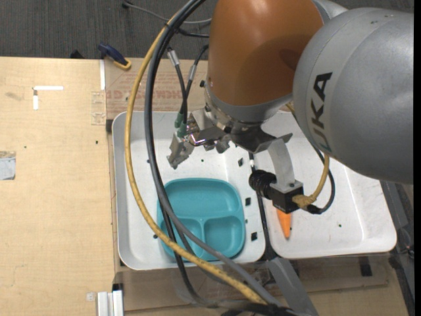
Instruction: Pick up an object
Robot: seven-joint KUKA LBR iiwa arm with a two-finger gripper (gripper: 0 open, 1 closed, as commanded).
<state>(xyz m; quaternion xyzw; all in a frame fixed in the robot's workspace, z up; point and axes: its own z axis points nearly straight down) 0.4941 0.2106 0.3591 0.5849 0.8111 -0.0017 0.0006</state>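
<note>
A teal divided plate (pixel 200 219) lies in the near part of the left bin (pixel 131 196). In the right bin (pixel 355 222), close to the divider, lies an orange carrot (pixel 284 224); its upper end is hidden under a black fitting with a yellow cable. My gripper (pixel 220 140) hangs below the big orange wrist band, over the back of the left bin near the divider, just beyond the plate's far edge. The arm hides most of it. I see nothing held in it.
Black and yellow cables loop from the arm down across the left bin and over the plate's left side. A bare wooden bench top (pixel 52 176) lies to the left of the bins. The arm's grey body covers the back of the right bin.
</note>
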